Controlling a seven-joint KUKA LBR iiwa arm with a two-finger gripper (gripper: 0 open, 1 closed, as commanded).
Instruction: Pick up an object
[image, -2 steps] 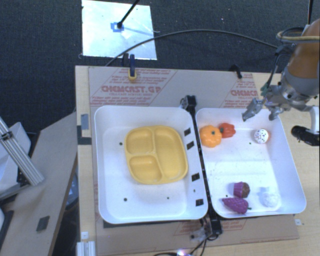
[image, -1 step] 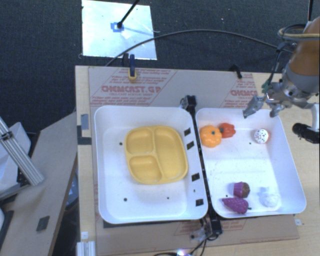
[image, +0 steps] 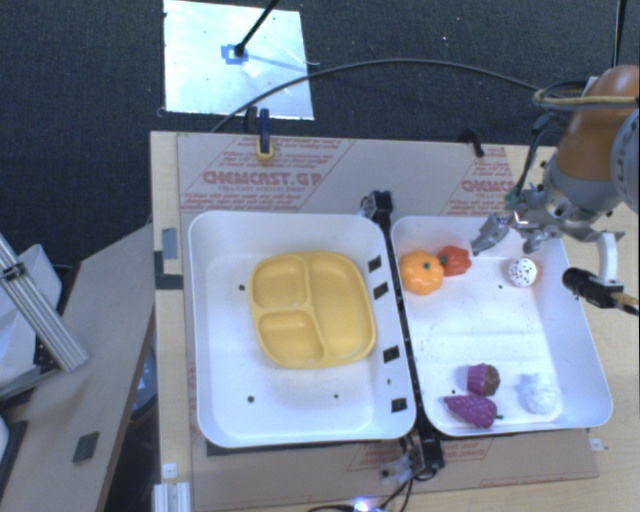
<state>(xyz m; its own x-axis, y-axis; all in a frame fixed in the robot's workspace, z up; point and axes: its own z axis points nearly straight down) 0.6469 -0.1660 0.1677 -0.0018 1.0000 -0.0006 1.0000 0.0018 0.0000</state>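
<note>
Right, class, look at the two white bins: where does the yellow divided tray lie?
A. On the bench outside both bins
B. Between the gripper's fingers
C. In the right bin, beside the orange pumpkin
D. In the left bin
D. The yellow divided tray lies flat in the left bin, while the orange pumpkin sits in the right bin, and the gripper is over that right bin's far edge.
</note>
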